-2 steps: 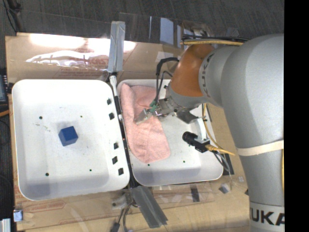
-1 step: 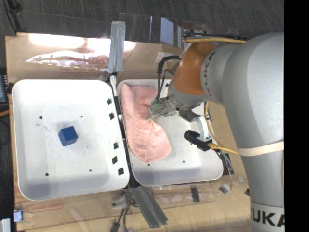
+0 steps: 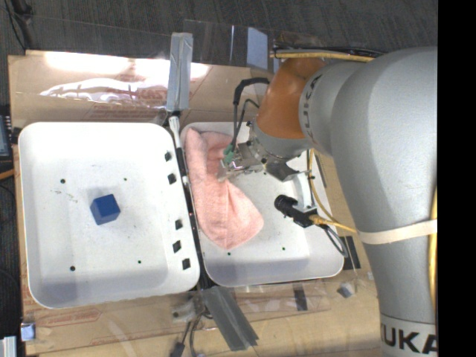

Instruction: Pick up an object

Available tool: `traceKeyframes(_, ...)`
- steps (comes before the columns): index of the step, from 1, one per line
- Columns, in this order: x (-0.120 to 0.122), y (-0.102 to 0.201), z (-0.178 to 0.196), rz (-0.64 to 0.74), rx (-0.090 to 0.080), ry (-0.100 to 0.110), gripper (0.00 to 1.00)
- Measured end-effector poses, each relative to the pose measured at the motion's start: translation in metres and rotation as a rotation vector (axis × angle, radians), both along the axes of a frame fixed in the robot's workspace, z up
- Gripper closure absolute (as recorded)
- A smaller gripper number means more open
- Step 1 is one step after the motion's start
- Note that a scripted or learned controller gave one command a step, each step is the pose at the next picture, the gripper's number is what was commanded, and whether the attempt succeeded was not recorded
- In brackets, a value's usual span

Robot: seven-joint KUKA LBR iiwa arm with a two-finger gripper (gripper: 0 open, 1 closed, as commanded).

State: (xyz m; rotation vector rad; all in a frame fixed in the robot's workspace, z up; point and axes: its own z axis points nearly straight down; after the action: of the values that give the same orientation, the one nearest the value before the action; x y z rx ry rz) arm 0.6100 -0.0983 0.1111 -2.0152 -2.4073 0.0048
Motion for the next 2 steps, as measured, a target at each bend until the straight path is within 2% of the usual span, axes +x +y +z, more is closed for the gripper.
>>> traceKeyframes(1,0.0,0.0,0.0,-0.001,0.0,0.0,0.0)
traceKeyframes(2,-0.056,-0.029,-0.02,-0.082,0.001,0.001,0.0)
